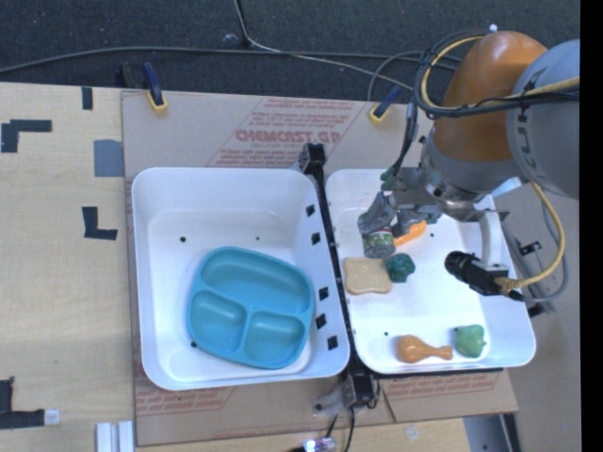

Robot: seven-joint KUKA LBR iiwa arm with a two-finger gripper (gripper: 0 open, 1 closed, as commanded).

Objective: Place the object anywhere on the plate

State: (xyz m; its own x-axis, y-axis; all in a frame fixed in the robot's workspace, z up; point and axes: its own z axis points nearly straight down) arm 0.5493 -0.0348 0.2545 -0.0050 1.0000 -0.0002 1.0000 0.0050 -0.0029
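1. Gripper (pixel 379 237) low over the right bin (pixel 509 351), near its left wall, hanging from the grey arm with the orange band (pixel 485 83). Cannot tell from this slant whether anything is clamped.

2. Directly around the tip: a small orange piece (pixel 411 234) just to its right, a dark teal lump (pixel 400 267) just below, a tan slice like bread (pixel 366 277) beside that. Unclear which one is the target, and unclear whether any of them is touching the tool.

3. Farther off, along the bin's near edge: an orange pear-shaped toy (pixel 420 349) and a green one (pixel 469 340), well apart from the tip.

4. Blue plate (pixel 251 306) with three compartments, lying in the left bin (pixel 151 252), nothing on it. Task not yet done.

5. Likely trouble: three items crowded together, so a descent may pinch two at once or nudge the wanted one aside. A shallow hold on a rounded lump could slip during the lift.

6. Further risk on the crossing: black divider (pixel 325 243) between the bins, clipped along its length; a low carry could snag there and drop the item short.

7. Surface and room: cardboard sheet (pixel 273 130) under both bins, wooden bench (pixel 57 252) with dark tape marks to the left, black cables (pixel 283 50) trailing across the dark floor behind.
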